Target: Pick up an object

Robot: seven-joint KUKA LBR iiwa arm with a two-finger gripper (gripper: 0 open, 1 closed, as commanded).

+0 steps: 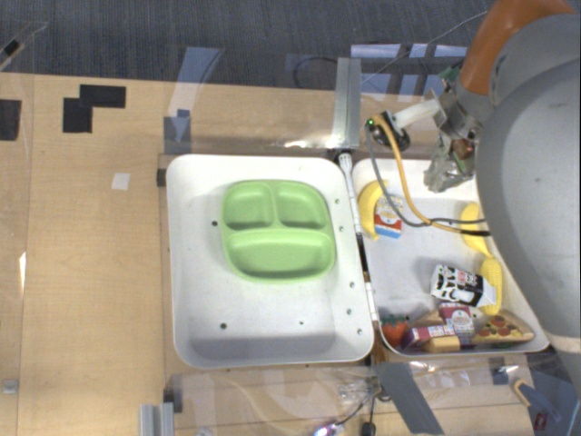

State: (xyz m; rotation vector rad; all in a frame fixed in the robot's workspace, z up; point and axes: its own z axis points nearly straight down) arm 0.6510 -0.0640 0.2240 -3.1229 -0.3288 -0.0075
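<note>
My gripper (442,173) hangs over the far end of the right bin (413,262), with nothing visibly held. Below and to its left lies a yellow banana (367,209) next to a small red, white and blue pack (388,224). A black-and-white patterned item (457,284) sits nearer the front. Beside it, along the bin's right wall, lies a yellow piece (485,260). Several small toy foods (454,327) are bunched in the front corner.
The left bin (195,271) holds a green divided plate (277,230). A yellow cable (410,203) loops from the wrist down across the right bin. The grey arm (531,153) covers the right bin's far right side.
</note>
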